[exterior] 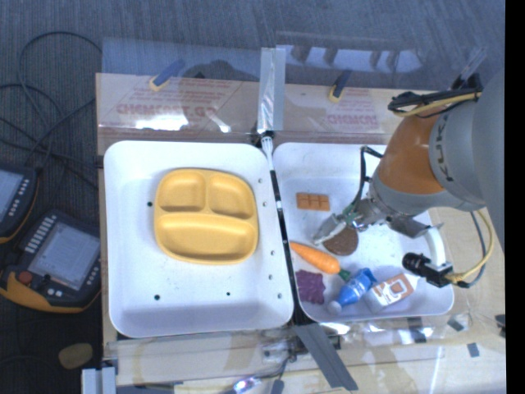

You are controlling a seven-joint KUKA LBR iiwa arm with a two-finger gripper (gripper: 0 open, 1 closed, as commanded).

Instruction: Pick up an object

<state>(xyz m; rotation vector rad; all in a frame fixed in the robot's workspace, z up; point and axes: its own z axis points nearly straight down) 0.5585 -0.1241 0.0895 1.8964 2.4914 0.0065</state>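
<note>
The yellow divided plate (pixel 205 215) lies in the left bin (pixel 123 245); in the right bin (pixel 324 167) the carrot (pixel 315 258) runs its long axis from ten o'clock to four o'clock, green end toward four; purple grapes (pixel 309 286) sit at its six o'clock, a waffle piece (pixel 312 201) at twelve; the gripper (pixel 336 232) hangs over a brown item (pixel 341 241), partly hidden; I cannot tell how its jaws stand; a blue bottle (pixel 353 290) and small carton (pixel 390 290) lie at five o'clock.

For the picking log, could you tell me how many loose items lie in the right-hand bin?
6: a brown waffle piece upper left, a dark round item under the gripper, a carrot, purple grapes, a blue bottle, a small carton. The arm may hide others.
</note>
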